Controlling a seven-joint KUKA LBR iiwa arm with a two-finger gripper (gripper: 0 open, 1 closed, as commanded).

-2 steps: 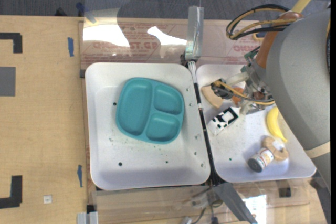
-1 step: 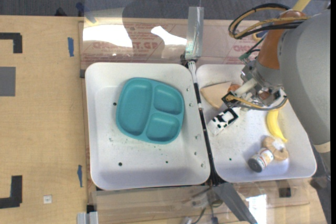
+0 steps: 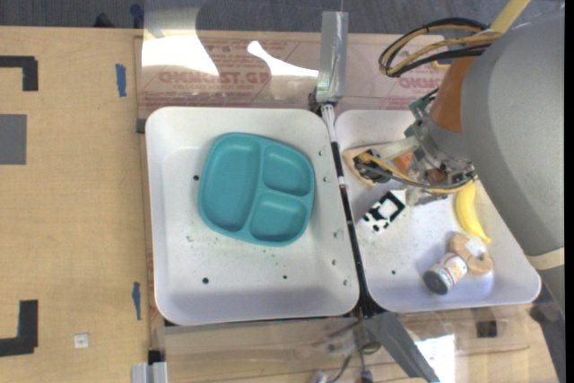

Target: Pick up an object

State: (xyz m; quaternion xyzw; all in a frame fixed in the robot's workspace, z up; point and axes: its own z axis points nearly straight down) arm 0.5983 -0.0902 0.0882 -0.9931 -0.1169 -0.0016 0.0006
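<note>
A wooden worktop [image 3: 72, 220] carries two shallow white bins side by side, seen from above at a slant. Nearest the viewer, in the lower part of the right bin [image 3: 502, 287], a small bottle [image 3: 446, 272] lies on its side, its dark cap toward the lower left and its long axis rising to the upper right. Touching it on the upper right is a tan lumpy object [image 3: 473, 250]. Just above them a yellow banana [image 3: 470, 209] lies along the bin's right side, its long axis running roughly top to bottom with a slight curve; its upper end goes under the arm. To the left of the banana, near the divider between the bins, a small black-and-white patterned block [image 3: 384, 211] sits tilted. Farther back, the claw [image 3: 421, 164] hangs low in the upper part of the right bin, amid yellow and orange cabling; whether it is apart or together cannot be made out. The banana lies just below and to the right of the claw, the patterned block just below and to its left, and the bottle well below it. The left bin [image 3: 170, 220] holds a teal divided plate [image 3: 256, 188] near its centre, well apart from the claw. The grey arm [image 3: 529, 130] with its orange band enters from the right.
</note>
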